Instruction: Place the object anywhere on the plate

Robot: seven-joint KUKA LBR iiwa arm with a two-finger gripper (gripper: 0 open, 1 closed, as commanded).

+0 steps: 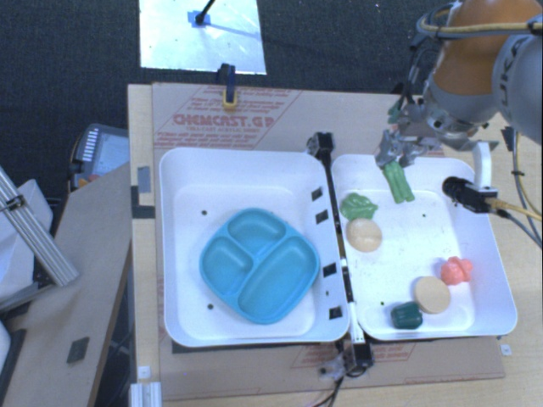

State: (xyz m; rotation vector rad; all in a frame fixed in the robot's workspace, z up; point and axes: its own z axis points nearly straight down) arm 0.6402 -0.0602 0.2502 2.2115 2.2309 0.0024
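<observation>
I see the hand [397,153] clamped on the green stick [397,182] at upper right, its long axis hanging down-frame over the right bin [492,253]. The blue plate [258,264] lies lower left of my hand, in the left bin [182,227].

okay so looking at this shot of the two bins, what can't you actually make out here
- Gripper: blurred and small in the camera view, so whether it truly pinches the green stick below it is unclear.
- Arm: cut off by the top and right edges.
- Dark green block: partly covered by the tan disc.
- Blue plate: compartments visible, depth unreadable.
</observation>
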